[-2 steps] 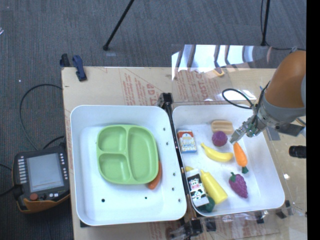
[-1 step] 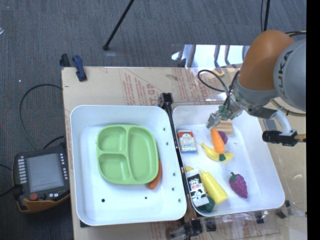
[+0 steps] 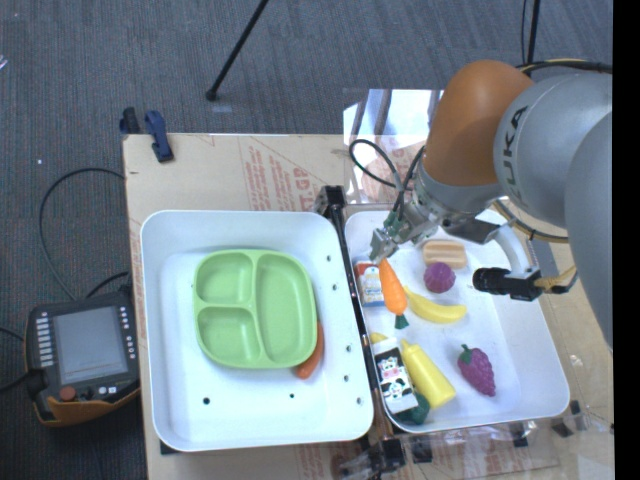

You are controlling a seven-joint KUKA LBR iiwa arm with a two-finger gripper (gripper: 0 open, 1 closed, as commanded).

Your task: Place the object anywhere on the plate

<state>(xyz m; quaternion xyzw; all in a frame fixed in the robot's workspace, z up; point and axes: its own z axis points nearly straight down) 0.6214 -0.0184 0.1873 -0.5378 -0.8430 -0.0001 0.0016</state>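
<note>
Orange-red thing mostly hidden under plate; only curved end shows at plate's lower right rim, kind cannot tell. Hand small, blurred; finger state cannot tell. Arm cut off by right edge. Green thing largely covered by yellow bottle and small carton. Carton print too small to read. Tripod cut off at top edge. Worktop lettering partly covered by bins.
</note>
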